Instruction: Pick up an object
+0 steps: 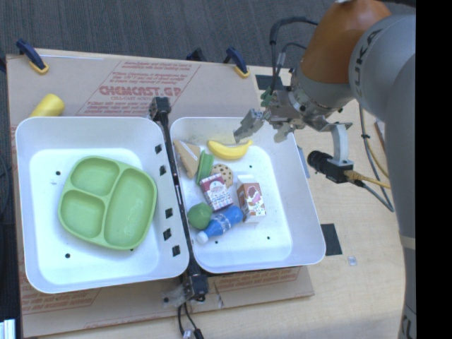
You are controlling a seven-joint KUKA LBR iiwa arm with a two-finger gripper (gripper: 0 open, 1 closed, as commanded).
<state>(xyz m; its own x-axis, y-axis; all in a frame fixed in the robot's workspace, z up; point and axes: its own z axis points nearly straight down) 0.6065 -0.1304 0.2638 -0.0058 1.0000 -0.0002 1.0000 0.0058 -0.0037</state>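
Over the far rim of the right bin (pixel 305 210), the tool (pixel 267 127) is hanging from the grey arm (pixel 367 48), its two fingers standing apart with nothing between them. One finger (pixel 248 126) is pointing down toward the banana (pixel 229 149), which is lying just below it near the bin's back wall, apart from the finger as far as I can tell.

The rest of the items are crowding the left half of that same bin: a tan wedge (pixel 187 157) leaning beside a green piece (pixel 205 166), a cookie (pixel 222 171) touching a small red carton (pixel 216 192), a second carton (pixel 251 199) just to its right, a green ball (pixel 200 215) and a blue bottle (pixel 222 224) lying on its side at the front.

The left bin (pixel 28 189) is carrying a green divided plate (pixel 107 202). Both bins are sitting on a cardboard sheet (pixel 141 87) clamped to the surface, with a yellow object (pixel 48 106) resting at its left edge.
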